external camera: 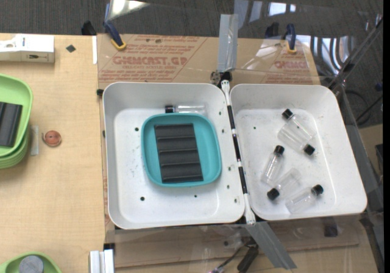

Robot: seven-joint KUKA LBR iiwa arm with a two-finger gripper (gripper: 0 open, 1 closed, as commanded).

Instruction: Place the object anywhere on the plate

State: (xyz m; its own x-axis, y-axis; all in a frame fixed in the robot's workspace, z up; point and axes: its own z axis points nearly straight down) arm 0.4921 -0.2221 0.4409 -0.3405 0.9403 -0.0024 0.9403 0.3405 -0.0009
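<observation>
A teal square plate with a dark ribbed insert lies in the middle of the left bin. One clear vial with a black cap lies just behind the plate, against the bin's far wall. Several more clear black-capped vials are scattered in the right bin: one at the back, one in the middle, and one near the front.
Cardboard and clear plastic sheets stand behind the bins. A green tray sits at the left edge of the wooden bench, with a small red disc beside it and a white box at the back left.
</observation>
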